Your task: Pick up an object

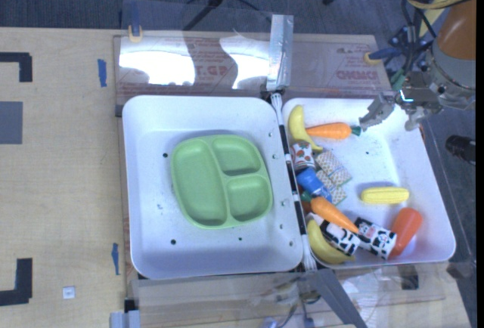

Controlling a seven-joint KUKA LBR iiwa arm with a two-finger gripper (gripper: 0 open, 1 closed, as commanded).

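Green tray (221,181) in left bin (144,130)

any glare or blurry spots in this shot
Camera view: strong glare washes out the clear panel behind the left bin; the claw over the right bin looks soft and smeared; the green divided plate and the yellow corn are evenly lit with faint shadows.

One fixed overhead camera looks slantwise down on both bins (144,122).

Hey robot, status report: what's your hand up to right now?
Hand over right bin, far edge. Nothing visibly held. Nearest item: carrot. Nothing blocking it.
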